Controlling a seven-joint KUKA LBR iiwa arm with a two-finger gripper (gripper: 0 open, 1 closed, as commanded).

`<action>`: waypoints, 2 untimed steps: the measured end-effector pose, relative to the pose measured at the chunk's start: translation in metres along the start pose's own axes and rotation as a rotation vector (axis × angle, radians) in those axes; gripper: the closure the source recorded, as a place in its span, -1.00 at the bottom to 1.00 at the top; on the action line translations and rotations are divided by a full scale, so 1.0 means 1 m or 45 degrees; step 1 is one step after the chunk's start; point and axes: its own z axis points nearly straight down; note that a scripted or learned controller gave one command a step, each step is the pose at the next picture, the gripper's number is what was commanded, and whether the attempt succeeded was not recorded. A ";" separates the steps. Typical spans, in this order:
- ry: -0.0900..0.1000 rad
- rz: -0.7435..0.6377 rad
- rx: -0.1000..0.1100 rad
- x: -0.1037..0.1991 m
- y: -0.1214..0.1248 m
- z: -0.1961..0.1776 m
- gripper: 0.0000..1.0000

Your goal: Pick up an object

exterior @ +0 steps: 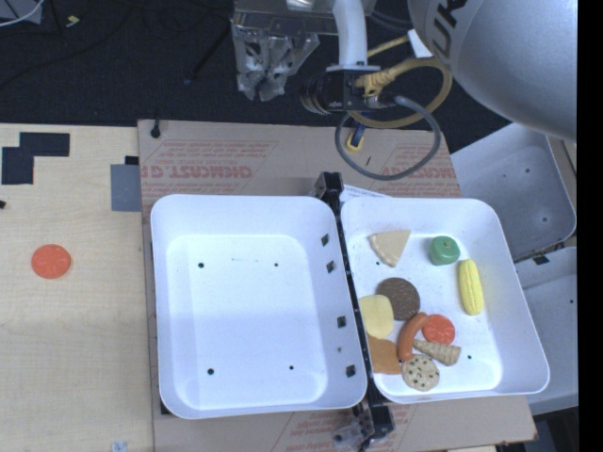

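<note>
Well, on the far left the worktop [75, 347] carries one flat orange disc [51, 261], outside both bins. Next comes the left bin [245, 318]: I see its bare white floor with a few small holes.

Above the back edge of this bin, over the dark area behind the cardboard, hangs the gripper [273, 64], high and well apart from every object. Whether it is open or closed I cannot tell.

The right bin [424, 219] holds all the toy food. From its left:
- a yellow piece [377, 316] lying on a tan slice [384, 354]
- a pale wedge [391, 246]
- a brown disc [401, 297]
- a sausage [411, 335]
- a chip cookie [420, 373]
- a tomato [437, 329]
- a cone [439, 351]
- a green ball [445, 250]
- a corn cob [469, 286]

I judge the pick has not yet begun, so the step in hand is to choose a target and come down over it. To do it well, I would take a thing that lies alone. The corn cob, the green ball and the wedge each have free floor around them. The lower cluster is crowded, its pieces touching or overlapping, so a grasp there may push neighbours or catch two things. For the cob, the closing direction should go across its short width, and the descent should be straight, away from the bin wall. The grey arm [509, 36] is at the top right.
</note>
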 end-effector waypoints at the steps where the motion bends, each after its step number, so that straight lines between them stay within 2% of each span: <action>1: 0.000 0.000 0.000 0.000 0.001 0.000 1.00; 2: 0.000 0.000 0.000 0.000 0.002 0.000 1.00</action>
